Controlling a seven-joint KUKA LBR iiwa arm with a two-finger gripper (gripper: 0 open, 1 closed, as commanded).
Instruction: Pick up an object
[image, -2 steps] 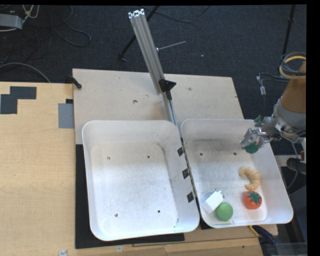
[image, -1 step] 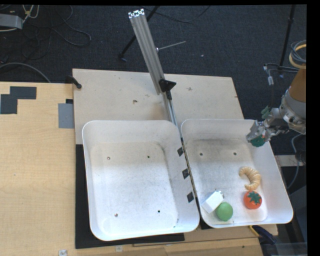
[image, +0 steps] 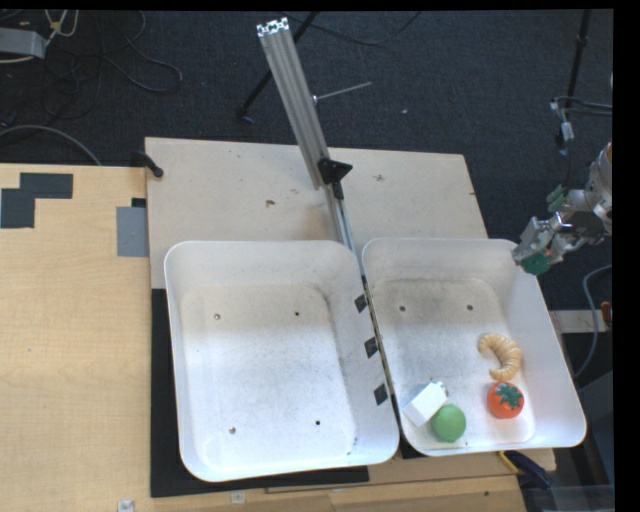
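Gripper (image: 540, 252) is hanging outside the right bin (image: 440, 262), finger state indeterminable; pick not begun; 4 objects are lying untouched, including the tomato (image: 506, 400).

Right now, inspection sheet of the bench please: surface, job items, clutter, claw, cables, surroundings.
Surface: two white bins side by side, left bin, right bin, on a pale board.
Job's things: tomato toy, green ball, white block, tan ridged curved piece, all at the near end of the right bin.
Clutter: nothing seen.
Claw: claw outside the right bin's far right corner, something green at its tip; grip unclear.
Cables: loose cables on the dark floor.
Surroundings: aluminium rail slanting over the board; wooden table on the left.
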